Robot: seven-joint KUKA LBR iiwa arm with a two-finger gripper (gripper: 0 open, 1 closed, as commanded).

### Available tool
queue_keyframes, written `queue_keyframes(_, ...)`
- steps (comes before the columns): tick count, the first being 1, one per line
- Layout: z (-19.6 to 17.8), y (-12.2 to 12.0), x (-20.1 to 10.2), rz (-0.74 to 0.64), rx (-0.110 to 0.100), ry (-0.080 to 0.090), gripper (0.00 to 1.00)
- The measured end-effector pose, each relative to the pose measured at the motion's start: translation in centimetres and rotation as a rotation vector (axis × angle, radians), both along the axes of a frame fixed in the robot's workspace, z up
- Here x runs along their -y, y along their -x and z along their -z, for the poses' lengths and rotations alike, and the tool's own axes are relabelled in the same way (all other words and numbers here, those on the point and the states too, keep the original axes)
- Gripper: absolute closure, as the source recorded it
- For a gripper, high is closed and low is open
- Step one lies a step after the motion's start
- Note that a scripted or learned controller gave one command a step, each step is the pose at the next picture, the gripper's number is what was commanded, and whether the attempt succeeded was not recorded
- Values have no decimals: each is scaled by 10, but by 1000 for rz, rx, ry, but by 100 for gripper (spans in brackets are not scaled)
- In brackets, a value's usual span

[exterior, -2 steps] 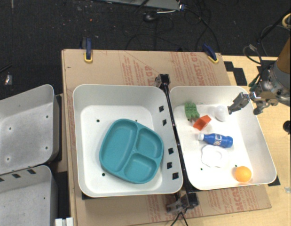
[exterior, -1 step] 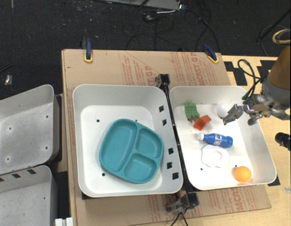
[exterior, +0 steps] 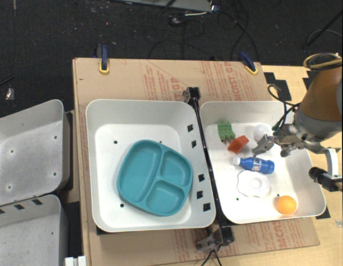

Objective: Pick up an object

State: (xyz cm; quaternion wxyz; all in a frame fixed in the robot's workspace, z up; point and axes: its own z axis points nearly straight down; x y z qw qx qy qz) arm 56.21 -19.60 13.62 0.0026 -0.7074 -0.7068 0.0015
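Whether the jaws stand parted or closed cannot be told from this slant: the gripper (exterior: 266,144) shows as a dark, blurred shape in the right-hand bin (exterior: 312,173), and nothing can be made out between them.

Nearest to it lies the blue bottle (exterior: 257,164), just below and slightly left of the gripper in the frame, close but seemingly not touched. Its long axis runs nearly left to right, white cap toward the left, the body tilted a little downward to the right. In my judgement this is the likeliest thing to pick, and a grasp would want the jaws set across that axis, coming down a short way toward the lower left.

Outward from the bottle: a white round lid (exterior: 254,184) just below it, a red block (exterior: 237,144) just up and left, a green block (exterior: 225,130) beyond that, a white ball (exterior: 261,131) near the gripper's upper side, and an orange ball (exterior: 286,204) at the bin's lower right corner.

Left-hand bin (exterior: 105,148), well apart, holds a teal divided plate (exterior: 154,177).
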Motion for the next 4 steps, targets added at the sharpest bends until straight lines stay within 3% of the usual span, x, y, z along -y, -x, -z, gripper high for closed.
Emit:
queue_keyframes(1, 47, 1, -1, 0, 2, 0, 0)
queue_keyframes(2, 34, -1, -1, 0, 7, 2, 100)
queue_keyframes(4, -72, -3, 20, -2, 13, 5, 100)
